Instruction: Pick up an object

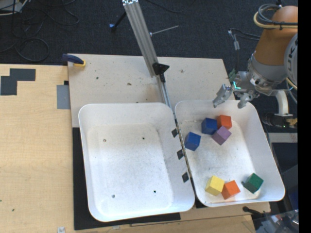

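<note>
The right bin [265, 140] holds several small blocks. Near its far side, a blue cube [209, 125], an orange cube [224, 121] and a purple cube [221, 135] sit close together. Another blue cube [192, 141] lies by the bin's left wall. At the near side are a yellow cube [215, 185], an orange cube [231, 189] and a green cube [253, 183]. My gripper [232, 99] hangs over the far rim of the right bin, above and just beyond the orange cube. Its two fingers stand apart, open, with nothing between them.
The left bin [87, 130] lies beside the right one, with black clips along their shared wall. A slanted aluminium post [143, 38] rises behind the bins. A blue and yellow clamp [74, 59] sits at the board's far left corner.
</note>
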`<control>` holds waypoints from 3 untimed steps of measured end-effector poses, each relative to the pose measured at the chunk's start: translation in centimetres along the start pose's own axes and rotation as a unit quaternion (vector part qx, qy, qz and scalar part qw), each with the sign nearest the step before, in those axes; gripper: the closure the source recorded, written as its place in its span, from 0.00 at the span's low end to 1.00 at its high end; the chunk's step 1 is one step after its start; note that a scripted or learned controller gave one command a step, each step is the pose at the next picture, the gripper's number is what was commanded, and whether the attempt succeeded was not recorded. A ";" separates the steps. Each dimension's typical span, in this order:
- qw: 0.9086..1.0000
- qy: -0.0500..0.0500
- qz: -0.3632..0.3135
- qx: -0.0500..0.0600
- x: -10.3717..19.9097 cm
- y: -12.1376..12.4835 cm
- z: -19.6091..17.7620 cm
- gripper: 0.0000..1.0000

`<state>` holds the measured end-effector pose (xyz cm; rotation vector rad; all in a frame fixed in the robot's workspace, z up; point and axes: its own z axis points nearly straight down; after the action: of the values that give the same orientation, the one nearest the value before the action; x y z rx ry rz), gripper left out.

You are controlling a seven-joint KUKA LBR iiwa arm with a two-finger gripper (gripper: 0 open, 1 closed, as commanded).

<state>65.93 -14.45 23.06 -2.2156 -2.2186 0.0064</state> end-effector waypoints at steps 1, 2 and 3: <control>1.000 -0.001 -0.002 -0.002 0.0 0.1 -0.3 0.00; 1.000 0.000 -0.002 0.000 0.5 0.7 4.3 0.00; 1.000 0.000 0.000 0.000 0.1 0.3 8.9 0.00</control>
<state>66.15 -14.34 14.16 -2.2162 -2.2187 0.0071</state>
